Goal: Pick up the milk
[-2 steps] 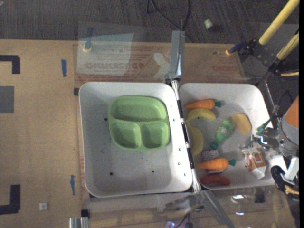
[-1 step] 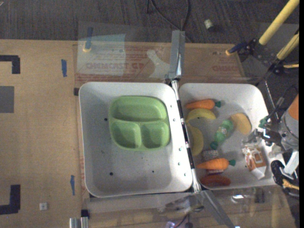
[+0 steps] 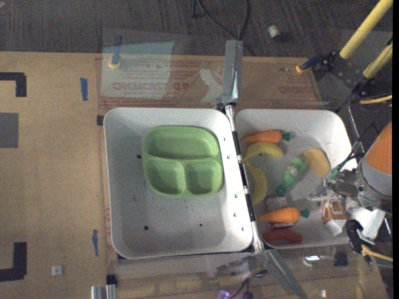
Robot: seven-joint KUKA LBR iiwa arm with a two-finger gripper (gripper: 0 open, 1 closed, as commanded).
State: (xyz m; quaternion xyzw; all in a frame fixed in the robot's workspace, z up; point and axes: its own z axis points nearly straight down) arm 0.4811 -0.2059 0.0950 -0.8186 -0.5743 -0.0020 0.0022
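From the overhead camera, my claw (image 3: 333,195) hangs low at the right bin's (image 3: 336,120) right side, right over what I take to be the milk (image 3: 334,212), a small orange-and-white carton near the right wall. Whether I've closed on it, I can't tell; the lift looks not yet done. Room is tight: wall beside me, a green bottle (image 3: 290,174) and carrot (image 3: 282,215) to the left, clear space above.
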